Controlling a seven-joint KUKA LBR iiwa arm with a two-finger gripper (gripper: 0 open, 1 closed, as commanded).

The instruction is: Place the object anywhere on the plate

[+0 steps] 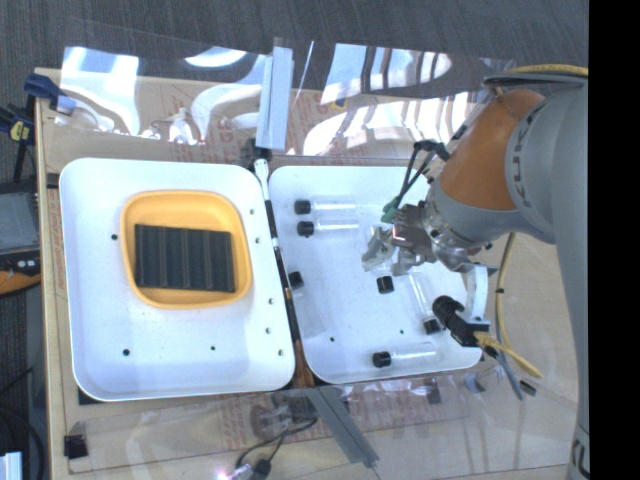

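While the hand (385, 251) hovers, two white bins (90, 348) share the bench (150, 438).

Gripper (388, 253) fingertips blurred — their gap unreadable — arm (530, 158) cut off right.

Bench (150, 438) carrying two white bins side by side: left bin (90, 348), right bin (340, 353), edges touching.
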